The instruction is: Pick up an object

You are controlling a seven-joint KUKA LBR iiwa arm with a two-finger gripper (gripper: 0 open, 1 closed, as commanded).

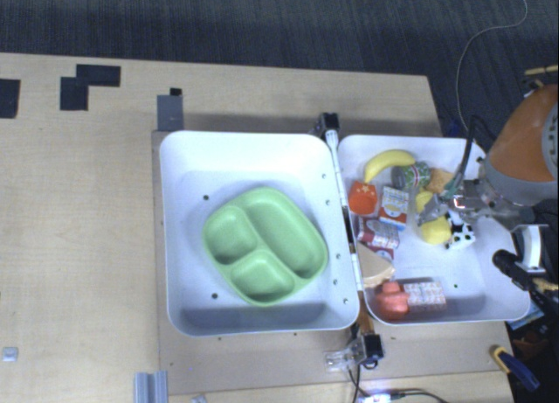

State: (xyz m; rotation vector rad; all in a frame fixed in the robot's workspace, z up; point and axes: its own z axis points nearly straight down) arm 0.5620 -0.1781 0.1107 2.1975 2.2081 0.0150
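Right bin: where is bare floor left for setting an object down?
Right bin: bare floor along its right side, right of the packet. Crowded at its left and top: banana, tomato, lemon. The gripper sits there.

The grey robot arm with its orange band is cut off by the right edge, so only its wrist end shows. Its two-finger gripper sits low among the clutter in the right shallow white bin, and the fingertips are too small and dark to tell whether they are spread or closed, or whether they touch the yellow lemon-like fruit beside them. A small black-and-white toy is too tiny to identify. The printing on the flat red-and-white packets is blurred. A thin black cable runs out past the top edge.
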